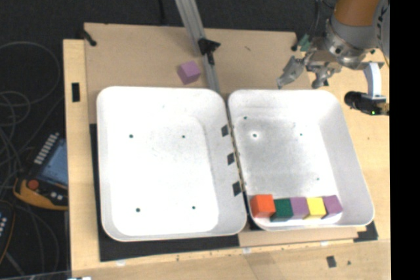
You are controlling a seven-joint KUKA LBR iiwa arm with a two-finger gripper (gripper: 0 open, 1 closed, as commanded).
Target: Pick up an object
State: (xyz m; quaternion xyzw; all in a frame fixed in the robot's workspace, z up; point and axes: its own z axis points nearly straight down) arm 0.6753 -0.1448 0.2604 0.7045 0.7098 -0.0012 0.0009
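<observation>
Hovering above the far edge of the right bin [351,141], the gripper [303,75] had its fingers spread apart with nothing between them. Five blocks, orange [263,205], green [283,208], purple [299,206], yellow [317,207] and purple [332,204], sat in a touching row well beyond the fingertips, against the bin's near wall. An end block probably offered the fingers the cleanest approach, straddling its free sides.

My gripper [303,73] hangs over the far rim of the right bin [351,141], fingers spread, nothing between them. Below me the bin floor lies open down to a row of five blocks [296,206] packed touching along the near wall. The slanted metal post [187,6] rises beyond the seam between the bins. Left bin [111,160] floor unobstructed.
</observation>
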